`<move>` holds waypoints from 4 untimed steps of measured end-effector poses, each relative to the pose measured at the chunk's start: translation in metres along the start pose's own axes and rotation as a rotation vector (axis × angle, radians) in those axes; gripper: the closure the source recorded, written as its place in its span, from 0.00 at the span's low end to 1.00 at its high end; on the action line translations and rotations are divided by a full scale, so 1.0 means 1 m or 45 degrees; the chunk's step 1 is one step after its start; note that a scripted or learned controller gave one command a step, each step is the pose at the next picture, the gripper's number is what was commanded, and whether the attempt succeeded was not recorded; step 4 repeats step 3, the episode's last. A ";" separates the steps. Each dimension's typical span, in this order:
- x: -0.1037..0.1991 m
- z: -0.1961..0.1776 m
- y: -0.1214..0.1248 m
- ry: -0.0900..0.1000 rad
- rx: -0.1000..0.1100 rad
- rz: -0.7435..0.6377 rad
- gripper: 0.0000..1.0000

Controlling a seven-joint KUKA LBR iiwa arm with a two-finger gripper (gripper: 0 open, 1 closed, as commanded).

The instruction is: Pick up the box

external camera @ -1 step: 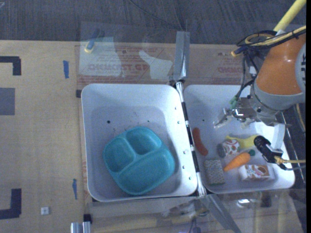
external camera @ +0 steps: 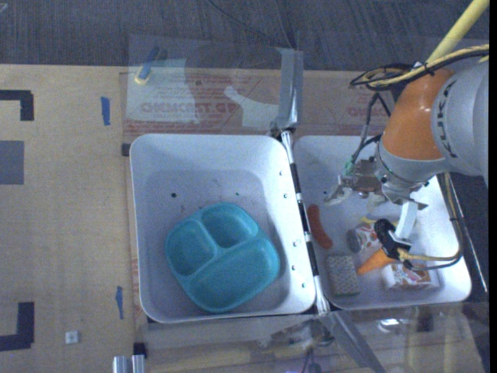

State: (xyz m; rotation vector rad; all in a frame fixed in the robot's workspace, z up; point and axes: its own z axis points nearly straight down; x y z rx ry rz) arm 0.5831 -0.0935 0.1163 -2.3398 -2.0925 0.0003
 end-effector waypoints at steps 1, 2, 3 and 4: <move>-0.020 0.028 -0.086 0.002 -0.010 0.104 0.00; 0.002 -0.068 -0.026 -0.002 -0.003 0.005 0.00; -0.008 0.008 -0.003 -0.001 -0.001 -0.180 0.00; -0.008 0.008 -0.003 -0.001 -0.001 -0.180 0.00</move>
